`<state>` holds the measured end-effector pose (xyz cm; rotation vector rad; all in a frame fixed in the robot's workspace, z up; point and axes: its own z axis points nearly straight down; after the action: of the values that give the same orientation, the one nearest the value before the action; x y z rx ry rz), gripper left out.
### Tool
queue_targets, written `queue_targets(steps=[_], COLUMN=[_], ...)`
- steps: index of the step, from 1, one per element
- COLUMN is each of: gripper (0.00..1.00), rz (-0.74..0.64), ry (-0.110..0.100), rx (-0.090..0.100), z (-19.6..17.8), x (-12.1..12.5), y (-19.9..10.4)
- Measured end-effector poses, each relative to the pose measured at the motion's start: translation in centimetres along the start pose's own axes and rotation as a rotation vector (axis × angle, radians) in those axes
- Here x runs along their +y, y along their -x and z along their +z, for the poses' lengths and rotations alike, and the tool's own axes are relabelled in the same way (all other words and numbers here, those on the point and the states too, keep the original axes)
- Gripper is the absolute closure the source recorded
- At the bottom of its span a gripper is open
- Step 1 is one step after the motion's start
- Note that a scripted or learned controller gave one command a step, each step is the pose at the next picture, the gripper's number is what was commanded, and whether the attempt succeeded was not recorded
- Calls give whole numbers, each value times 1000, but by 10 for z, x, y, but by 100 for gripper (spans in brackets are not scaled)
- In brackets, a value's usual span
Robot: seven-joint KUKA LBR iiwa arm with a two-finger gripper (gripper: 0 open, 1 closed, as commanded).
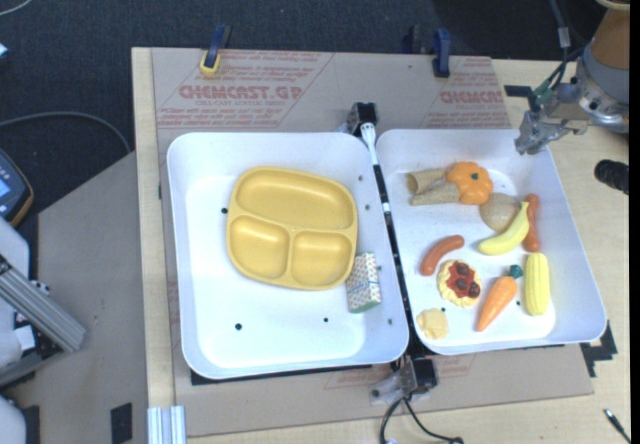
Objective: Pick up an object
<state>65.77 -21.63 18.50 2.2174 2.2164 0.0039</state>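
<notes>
The toy food lay bunched in the right bin [575, 317]: an orange pumpkin [469, 182] against a tan cone [430, 186], a banana [507, 233], a sausage [442, 254], a carrot [495, 301], a corn cob [537, 283] and a small pizza [459, 281], several touching, probably as they had tumbled. Any could serve as the pick. The left bin [190, 262] held a yellow divided plate [292, 227] with a sponge [364, 282] beside it. The gripper [533, 137] hovered over the right bin's far corner, carrying nothing visible; how its jaws stood could not be told.

End effector [532, 135] above right bin [570, 232] corner.
</notes>
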Motion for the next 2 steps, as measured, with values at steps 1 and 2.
queue_targets(steps=[1,2], gripper=[100,100], rz=[-1,-4], ry=[-1,-8], rx=[1,4], z=[-42,-53], x=[1,-15], y=[0,-48])
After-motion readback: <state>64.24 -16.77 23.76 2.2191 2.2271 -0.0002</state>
